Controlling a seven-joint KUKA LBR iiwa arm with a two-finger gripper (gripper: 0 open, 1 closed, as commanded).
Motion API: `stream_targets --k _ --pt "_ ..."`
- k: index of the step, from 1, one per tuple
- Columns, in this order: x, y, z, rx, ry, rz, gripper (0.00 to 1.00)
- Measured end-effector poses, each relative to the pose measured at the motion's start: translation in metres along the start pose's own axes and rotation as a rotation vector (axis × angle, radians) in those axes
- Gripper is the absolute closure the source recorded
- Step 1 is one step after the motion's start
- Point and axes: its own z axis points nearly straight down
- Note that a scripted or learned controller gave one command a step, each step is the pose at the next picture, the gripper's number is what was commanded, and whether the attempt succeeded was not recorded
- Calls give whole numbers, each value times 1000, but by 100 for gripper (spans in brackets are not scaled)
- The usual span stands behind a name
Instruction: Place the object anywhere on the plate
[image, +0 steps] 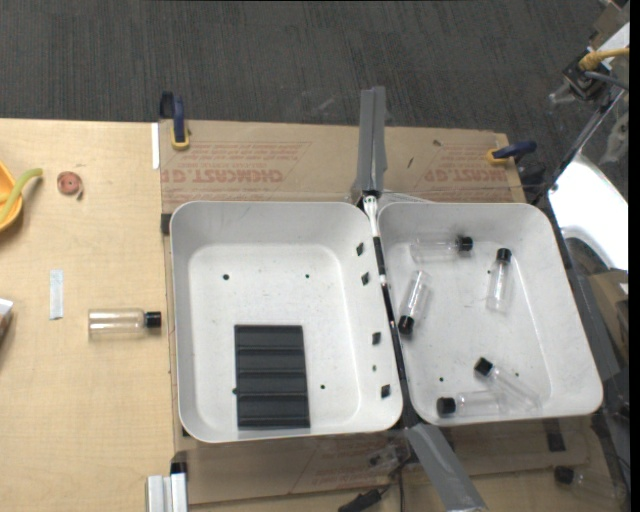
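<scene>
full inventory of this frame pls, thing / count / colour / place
white bins: 2, side by side on the bench; left bin, right bin
ribbed plate: 1, black, flat in the left bin, near its front edge
clear vials with black caps: 5 in the right bin: one near the back, one at right, one by the left wall, two at the front
clear vial: 1, black cap, lying on the wooden bench left of the bins
clamps: 2, at the cardboard's back edge; left, right
red disc: 1, small, far left on the bench
</scene>
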Motion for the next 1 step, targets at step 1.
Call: stream_targets --k 1 --pt "-86 49 0 1 0 121 0"
